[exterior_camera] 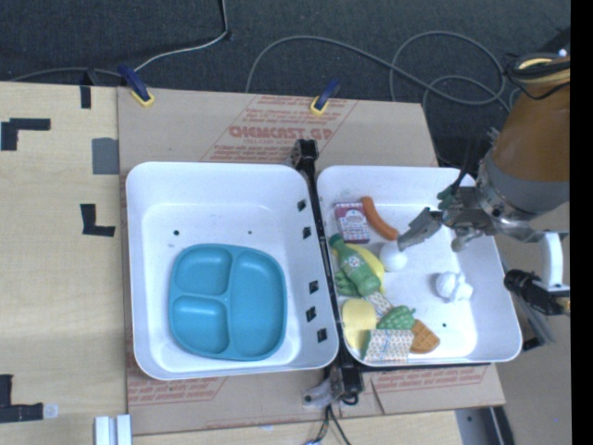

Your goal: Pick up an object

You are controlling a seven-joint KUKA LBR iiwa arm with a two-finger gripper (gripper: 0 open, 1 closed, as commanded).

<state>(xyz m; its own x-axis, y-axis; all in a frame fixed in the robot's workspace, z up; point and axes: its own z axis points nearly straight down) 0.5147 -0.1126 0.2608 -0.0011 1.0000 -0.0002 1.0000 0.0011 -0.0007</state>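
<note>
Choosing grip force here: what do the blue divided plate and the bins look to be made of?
The blue plate looks like moulded plastic, matte with a soft sheen and rounded compartment ridges. The left bin and right bin look like smooth white plastic, probably rigid.

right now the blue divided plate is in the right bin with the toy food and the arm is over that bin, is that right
Not quite. In the camera view the blue divided plate lies alone in the left bin. The toy food is in the right bin, and the arm is over that right bin, as you said.
</note>
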